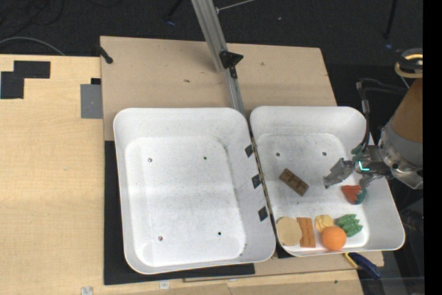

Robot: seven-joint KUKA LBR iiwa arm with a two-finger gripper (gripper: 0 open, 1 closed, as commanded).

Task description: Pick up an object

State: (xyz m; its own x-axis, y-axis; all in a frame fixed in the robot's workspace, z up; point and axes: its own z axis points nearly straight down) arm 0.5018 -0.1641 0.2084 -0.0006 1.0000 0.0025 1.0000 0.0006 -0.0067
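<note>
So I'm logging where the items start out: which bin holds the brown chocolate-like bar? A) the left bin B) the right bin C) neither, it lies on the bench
B: the brown bar lies on the floor of the right bin, left of the gripper.

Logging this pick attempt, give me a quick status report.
Gripper low over right bin, near its right wall. Red object just below it, not gripped. Brown block lies apart to the left.

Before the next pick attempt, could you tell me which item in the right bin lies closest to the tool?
The red item, just below the tool; the others sit farther off.
</note>
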